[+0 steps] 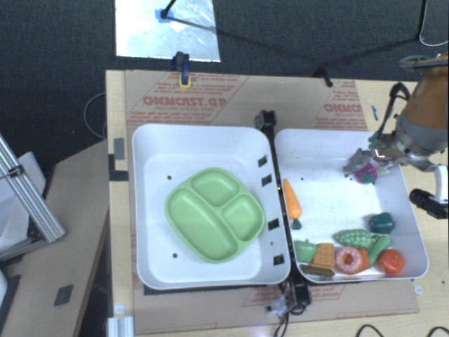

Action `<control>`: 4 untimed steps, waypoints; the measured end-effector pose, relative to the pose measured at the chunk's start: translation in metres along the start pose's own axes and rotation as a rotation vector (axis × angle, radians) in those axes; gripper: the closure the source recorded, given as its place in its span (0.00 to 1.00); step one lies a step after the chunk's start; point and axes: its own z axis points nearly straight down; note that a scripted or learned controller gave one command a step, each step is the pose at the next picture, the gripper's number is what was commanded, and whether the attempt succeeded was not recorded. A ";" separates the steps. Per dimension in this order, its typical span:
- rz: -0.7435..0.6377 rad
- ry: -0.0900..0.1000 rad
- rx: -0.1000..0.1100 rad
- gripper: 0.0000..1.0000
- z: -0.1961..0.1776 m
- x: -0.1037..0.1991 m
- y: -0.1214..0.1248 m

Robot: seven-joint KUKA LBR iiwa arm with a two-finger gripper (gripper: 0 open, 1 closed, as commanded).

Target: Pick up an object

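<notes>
Over the upper right part of the right bin: claw (pixel 363 164), grey, carried by the arm (pixel 426 114) with its orange band, entering from the right.
Claw state: closed on a small purple object (pixel 365 175); object visible between the fingertips, at their lower edge.
Purple object: exact kind not discernible; contact with the bin floor not discernible.
Right bin (pixel 319 146): white, shallow; directly beneath the claw.
Carrot (pixel 292 199): orange, lying lengthwise; left of and below the claw, close to the wall shared by the two bins.
Dark green vegetable (pixel 382 222): below the claw, slightly right, near the right wall.
Green studded vegetable (pixel 354 238): below the claw, touching the cluster along the bottom wall.
Pink doughnut (pixel 349 260): well below the claw, in the bottom cluster.
Red tomato (pixel 391 260): well below the claw, to the right, in the bottom right corner.
Waffle piece (pixel 323 258): tan, well below and left of the claw, just beside the doughnut.
Left bin (pixel 200 144): white, far left of the claw.
Green divided plate (pixel 214 214): three compartments, far left of and below the claw, resting in the left bin.
Bench board (pixel 210 93): brown with red lettering, under both bins.
</notes>
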 end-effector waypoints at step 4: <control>0.000 -0.002 -0.006 1.00 -0.004 0.019 0.004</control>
